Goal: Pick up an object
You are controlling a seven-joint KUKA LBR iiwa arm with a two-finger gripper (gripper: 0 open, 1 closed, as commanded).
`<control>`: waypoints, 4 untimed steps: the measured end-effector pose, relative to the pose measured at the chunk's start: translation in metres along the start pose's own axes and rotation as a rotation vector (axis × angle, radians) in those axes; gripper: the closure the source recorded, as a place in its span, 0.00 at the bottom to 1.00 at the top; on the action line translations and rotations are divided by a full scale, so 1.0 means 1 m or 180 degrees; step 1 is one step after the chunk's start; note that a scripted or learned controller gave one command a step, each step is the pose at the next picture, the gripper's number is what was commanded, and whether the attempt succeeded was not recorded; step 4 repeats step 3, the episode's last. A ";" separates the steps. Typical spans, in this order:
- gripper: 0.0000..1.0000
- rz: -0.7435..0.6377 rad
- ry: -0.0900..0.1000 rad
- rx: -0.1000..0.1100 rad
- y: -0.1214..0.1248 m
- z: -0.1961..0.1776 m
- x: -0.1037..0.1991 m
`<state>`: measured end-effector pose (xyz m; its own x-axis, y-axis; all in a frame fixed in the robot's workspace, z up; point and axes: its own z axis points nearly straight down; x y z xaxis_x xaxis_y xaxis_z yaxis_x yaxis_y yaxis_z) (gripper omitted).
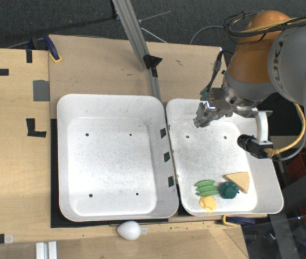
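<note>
The gripper [202,118] hung over the upper left part of the right bin [193,161]; whether it was open or closed could not be told, and nothing was seen in its grasp. The objects lay clustered toward the lower right of the frame: green pea pod [206,186], yellow piece [208,202], dark green lump [228,190], tan wedge [238,181], all well apart from it, so the reach ran down the frame and slightly right

bright even light, soft shadows, slightly grainy
</note>
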<state>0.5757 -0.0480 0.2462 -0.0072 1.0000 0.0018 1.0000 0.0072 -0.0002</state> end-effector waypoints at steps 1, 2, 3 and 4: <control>1.00 0.0005 -0.0004 0.0005 0.016 0.013 0.044; 1.00 0.0002 0.0000 0.0002 0.027 0.008 0.093; 1.00 0.0005 -0.0005 0.0003 0.049 0.021 0.138; 1.00 0.0005 -0.0005 0.0003 0.049 0.021 0.138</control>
